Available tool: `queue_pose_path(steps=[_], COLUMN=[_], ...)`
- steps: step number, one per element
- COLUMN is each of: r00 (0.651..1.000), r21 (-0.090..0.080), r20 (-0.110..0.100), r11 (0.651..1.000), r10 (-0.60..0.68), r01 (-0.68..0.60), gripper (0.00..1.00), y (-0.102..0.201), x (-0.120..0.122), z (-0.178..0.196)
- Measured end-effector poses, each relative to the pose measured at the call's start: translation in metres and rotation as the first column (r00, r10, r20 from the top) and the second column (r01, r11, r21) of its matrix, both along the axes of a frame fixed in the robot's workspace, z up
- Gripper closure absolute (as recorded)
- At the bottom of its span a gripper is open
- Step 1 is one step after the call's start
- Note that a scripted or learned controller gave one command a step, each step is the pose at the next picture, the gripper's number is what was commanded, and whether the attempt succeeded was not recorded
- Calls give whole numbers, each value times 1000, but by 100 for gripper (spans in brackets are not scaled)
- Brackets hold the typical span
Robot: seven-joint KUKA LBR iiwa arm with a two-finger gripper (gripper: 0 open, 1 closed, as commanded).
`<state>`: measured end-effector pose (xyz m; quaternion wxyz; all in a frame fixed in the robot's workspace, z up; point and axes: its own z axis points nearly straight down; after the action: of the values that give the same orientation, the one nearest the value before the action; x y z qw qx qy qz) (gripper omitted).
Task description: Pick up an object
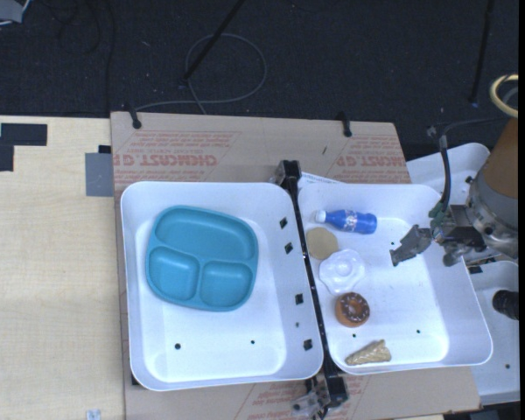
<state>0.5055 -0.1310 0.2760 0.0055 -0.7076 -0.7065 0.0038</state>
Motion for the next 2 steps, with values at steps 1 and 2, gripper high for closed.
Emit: queue_pose_path(steps=[1, 2], r00=[1000, 1000], r21=[-1, 0], r20=[9, 4], r11=[1000, 1000], r10=[2, 3], r01=[-2, -3], gripper=[0, 0], y=[0, 11], x=[2, 2], z=[5, -54])
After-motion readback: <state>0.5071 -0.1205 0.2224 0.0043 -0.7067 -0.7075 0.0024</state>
